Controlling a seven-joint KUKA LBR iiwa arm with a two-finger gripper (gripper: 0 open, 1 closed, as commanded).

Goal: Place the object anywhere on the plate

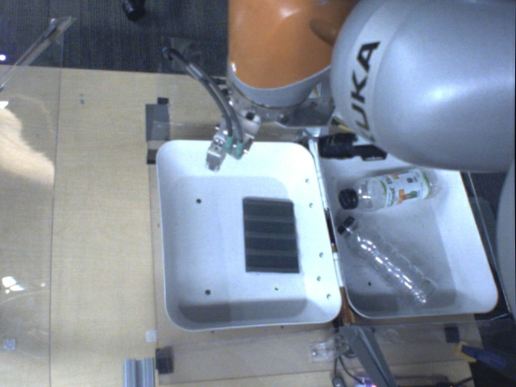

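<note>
White plastic bins, two of them, sit side by side: the left bin (pixel 173 240) holds one dark ribbed plate (pixel 271 234), the right bin (pixel 476 256) two clear bottles, a bare bottle (pixel 387 266) at 4 o'clock and a labelled bottle (pixel 391 190) at 2 o'clock of the plate. Beyond, at 12 o'clock, the arm (pixel 419 71) marked "KUKA" blocks the bins' far rims, so I cannot tell the gripper's state.

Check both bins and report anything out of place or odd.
Two clear plastic bottles lie on their sides in the right bin: a labelled bottle near the back and a bare bottle lying diagonally in front of it. The left bin holds a dark ribbed plate lying flat. Nothing looks spilled or broken.
</note>
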